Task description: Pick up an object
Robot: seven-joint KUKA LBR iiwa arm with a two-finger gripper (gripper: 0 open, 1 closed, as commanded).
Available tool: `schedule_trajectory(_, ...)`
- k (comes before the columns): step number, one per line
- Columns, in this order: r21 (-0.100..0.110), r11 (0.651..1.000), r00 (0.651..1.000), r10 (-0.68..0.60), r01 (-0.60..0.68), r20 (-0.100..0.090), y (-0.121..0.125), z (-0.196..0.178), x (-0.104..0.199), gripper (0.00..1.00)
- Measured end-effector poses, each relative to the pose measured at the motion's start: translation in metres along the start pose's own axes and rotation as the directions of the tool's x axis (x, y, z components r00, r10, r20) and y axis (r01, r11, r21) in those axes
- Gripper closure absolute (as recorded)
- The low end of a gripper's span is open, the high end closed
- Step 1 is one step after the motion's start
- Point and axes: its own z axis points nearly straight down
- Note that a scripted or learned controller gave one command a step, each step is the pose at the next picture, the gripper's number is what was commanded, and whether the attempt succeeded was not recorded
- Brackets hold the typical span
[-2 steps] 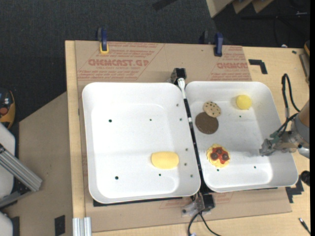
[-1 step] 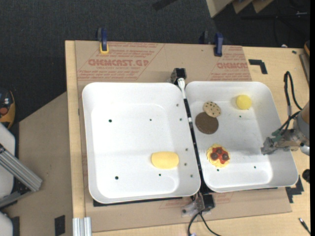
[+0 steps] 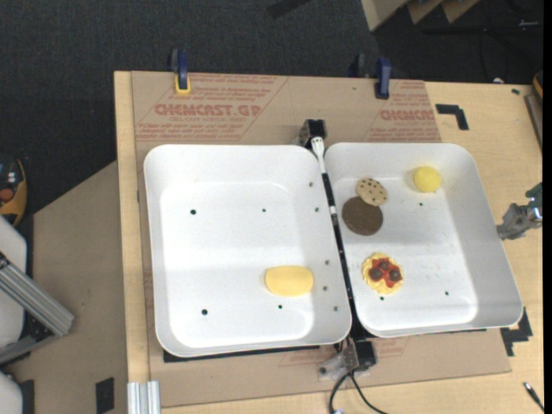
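Observation:
The left bin (image 3: 172, 231) holds one yellow oblong piece (image 3: 289, 280) near its front right. In the right bin (image 3: 483, 257) a yellow ball (image 3: 426, 178) lies at the back. A chocolate-chip cookie (image 3: 371, 190) sits left of the ball and touches a dark brown disc (image 3: 362, 216) just in front of it. A small tart with red topping (image 3: 383, 273) lies near the front left. My gripper (image 3: 520, 220) shows as a grey metal part at the right bin's outer rim, close to the frame's right edge, well away from every object and holding nothing I can see.
Both bins rest on a brown board (image 3: 259, 102) held by blue clamps (image 3: 179, 61) at the back. A black divider strip (image 3: 329, 198) runs between the bins. A cable (image 3: 345, 378) leaves the front edge. A metal rail (image 3: 30, 304) lies at the left.

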Motion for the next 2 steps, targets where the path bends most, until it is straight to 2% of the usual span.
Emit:
schedule_trajectory(1,0.018,1.0,1.0,0.003,-0.003,-0.009,-0.004,0.091,0.002,1.0)
schedule_trajectory(2,0.015,1.0,1.0,0.003,-0.003,-0.008,-0.004,0.174,0.002,1.0)
